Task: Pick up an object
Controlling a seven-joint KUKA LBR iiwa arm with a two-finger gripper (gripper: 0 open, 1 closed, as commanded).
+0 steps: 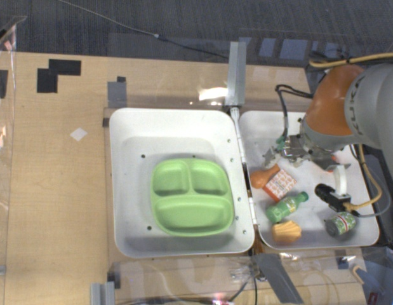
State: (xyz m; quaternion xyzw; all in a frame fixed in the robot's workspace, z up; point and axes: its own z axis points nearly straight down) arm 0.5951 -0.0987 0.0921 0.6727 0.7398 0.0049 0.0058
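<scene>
- Pincer (282, 151) is low over the upper middle of the right bin (259, 129). The view is too blurred there to tell whether it is open or closed, and nothing can be seen gripped.
- Arm (333, 107) reaches in from the right, with its orange band above the bin's far right corner.
- Just below the pincer are an orange carrot-like piece (258, 177) near the bin's left wall and a small red-and-white box (282, 184) touching it. Whether the pincer touches either cannot be told.
- Further toward the near edge, a green bottle (287, 206) lies on its side, with a yellow-orange lump (287, 232) just beside it.
- A small can (340, 223) lies in the near right corner, apart from the others.
- The left bin (133, 132) holds a green divided plate (192, 196) at its centre.
- Both bins sit side by side on the wooden tabletop (56, 170).
</scene>
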